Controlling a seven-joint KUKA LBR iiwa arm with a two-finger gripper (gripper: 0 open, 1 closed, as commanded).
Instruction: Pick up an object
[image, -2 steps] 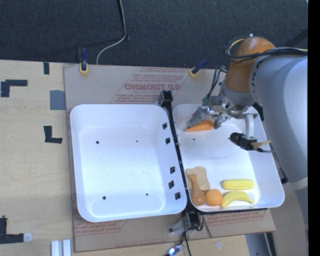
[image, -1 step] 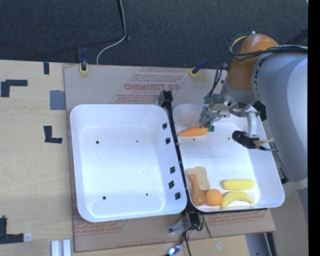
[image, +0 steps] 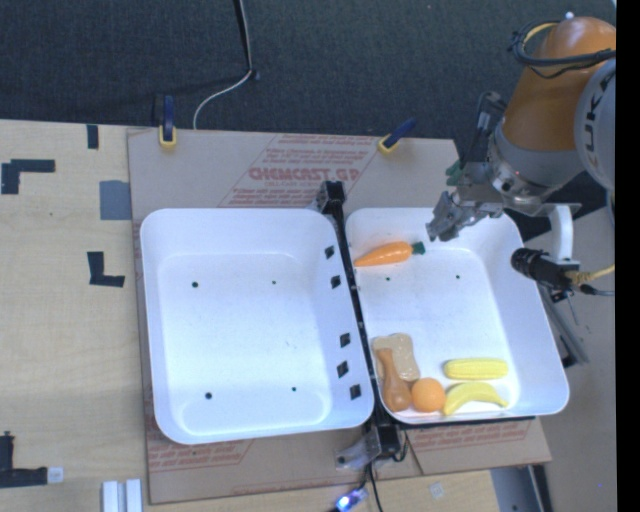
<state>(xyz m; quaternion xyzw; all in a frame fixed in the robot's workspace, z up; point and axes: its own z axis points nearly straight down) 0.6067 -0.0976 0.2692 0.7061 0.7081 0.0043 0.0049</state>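
Tool above right bin — carrot just beside

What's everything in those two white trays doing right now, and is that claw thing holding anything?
claw: above the right bin's far edge, nothing seen between its fingers
carrot: lying flat in the right bin, near the divider, left of the claw
corn: lying flat, near corner
banana: lying beside the corn
orange: resting against the bread
bread: lying flat
left bin: sitting beside the right bin
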